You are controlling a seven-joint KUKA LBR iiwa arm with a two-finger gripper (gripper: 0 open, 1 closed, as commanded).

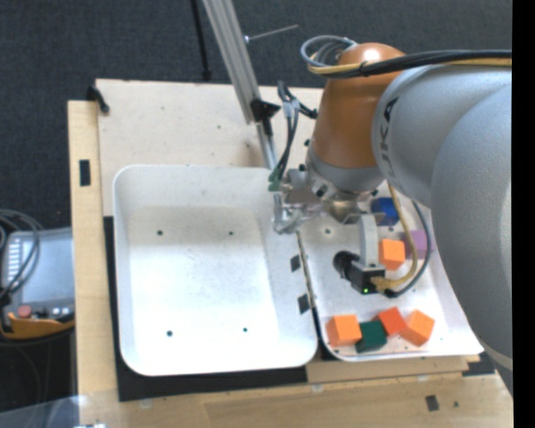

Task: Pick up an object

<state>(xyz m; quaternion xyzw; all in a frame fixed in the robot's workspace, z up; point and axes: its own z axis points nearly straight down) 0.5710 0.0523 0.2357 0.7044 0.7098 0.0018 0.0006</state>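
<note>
**pickbot_fan:** ok so which objects are up for grabs here, and where are they?

**rusty_servo:** All the candidates sit in the right bin. Along its near rim there's a row of four small blocks packed side by side. From the left: an orange cube, a dark green block, a red block, then a second orange cube on the end. They look to be touching each other. Plain solid colours, boxy, and turned a bit skew rather than lined up square. The green one is the darkest and sits lowest in the row.

**pickbot_fan:** anything nearer the claw?

**rusty_servo:** Yep. A lone orange block lies further up the bin, apart from the row, right by the edge of the big grey arm. Above it a blue piece peeks out from under the wrist. It's mostly hidden, so I can't tell its shape. There's also a pale purple bit just beside the lone orange block, too covered to say more.

**pickbot_fan:** and the claw itself?

**rusty_servo:** The gripper hangs below the orange band, over the far left part of the right bin. It's close to the wall next to the left bin. The wrist blocks the view, so honestly I can't tell if it's open, closed or gripping something. The row of four lies well apart from it.
</note>
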